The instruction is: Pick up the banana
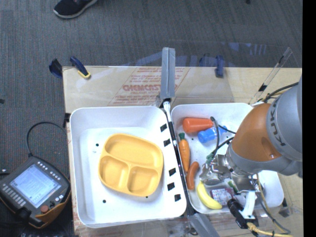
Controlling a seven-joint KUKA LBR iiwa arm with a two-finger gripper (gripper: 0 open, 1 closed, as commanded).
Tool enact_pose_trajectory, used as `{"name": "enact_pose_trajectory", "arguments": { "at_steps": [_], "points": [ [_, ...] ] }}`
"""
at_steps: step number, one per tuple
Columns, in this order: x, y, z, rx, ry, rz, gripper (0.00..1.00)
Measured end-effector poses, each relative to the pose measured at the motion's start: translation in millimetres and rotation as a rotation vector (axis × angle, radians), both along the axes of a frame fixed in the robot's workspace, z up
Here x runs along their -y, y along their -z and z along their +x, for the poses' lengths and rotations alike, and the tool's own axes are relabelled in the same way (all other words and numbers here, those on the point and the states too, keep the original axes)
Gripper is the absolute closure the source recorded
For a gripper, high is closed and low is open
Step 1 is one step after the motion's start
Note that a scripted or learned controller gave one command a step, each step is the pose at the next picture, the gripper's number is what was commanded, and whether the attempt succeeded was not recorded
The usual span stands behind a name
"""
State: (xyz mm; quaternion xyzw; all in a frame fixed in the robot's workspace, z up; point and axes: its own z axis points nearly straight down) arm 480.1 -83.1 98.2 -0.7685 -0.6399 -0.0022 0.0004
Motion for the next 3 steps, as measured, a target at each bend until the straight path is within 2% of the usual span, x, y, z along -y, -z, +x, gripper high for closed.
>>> {"name": "enact_pose_trajectory", "arguments": {
  "at_steps": [1,2,3],
  "points": [
    [0,0,0,0.000,0.000,0.000,0.00],
    [39,-29,-4,-0.005,0.117,-0.002,0.00],
    [-1,11,-4,-0.005,0.061,-0.001,0.00]
  ]
}}
